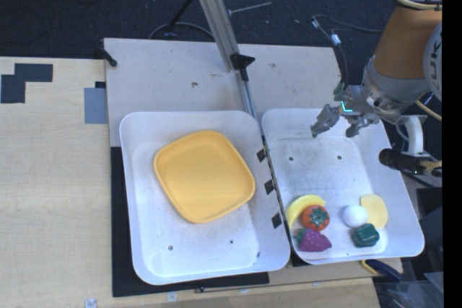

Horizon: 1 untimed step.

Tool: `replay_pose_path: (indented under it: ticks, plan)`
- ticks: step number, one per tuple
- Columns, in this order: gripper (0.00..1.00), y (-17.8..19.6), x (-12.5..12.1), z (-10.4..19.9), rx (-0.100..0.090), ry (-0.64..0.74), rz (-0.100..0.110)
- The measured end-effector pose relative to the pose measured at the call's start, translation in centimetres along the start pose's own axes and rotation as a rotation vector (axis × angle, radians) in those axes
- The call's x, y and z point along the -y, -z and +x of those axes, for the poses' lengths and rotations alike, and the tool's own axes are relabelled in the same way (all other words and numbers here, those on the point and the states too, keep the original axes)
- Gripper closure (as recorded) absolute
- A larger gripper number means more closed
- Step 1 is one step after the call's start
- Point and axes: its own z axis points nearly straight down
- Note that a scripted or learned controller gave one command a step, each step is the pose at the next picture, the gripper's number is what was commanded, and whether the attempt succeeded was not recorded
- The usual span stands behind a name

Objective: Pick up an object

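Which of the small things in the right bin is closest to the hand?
The white ball, between the tomato and the pale yellow piece; it lies most directly below the hand.

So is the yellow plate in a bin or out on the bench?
In: the yellow plate lies flat inside the left bin.

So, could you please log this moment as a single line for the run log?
gripper: open, nothing held, above right bin far end | toy food cluster: near end, untouched | yellow plate: left bin

My one cam's fixed above the bench point(173, 76), angled down on both bins; arm point(408, 47) enters at right.
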Motion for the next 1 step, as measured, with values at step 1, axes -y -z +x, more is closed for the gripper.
replay_pose_path:
  ticks: [1]
  plan:
    - [0.00,-0.01,0.00,0.00,0.000,0.000,0.000]
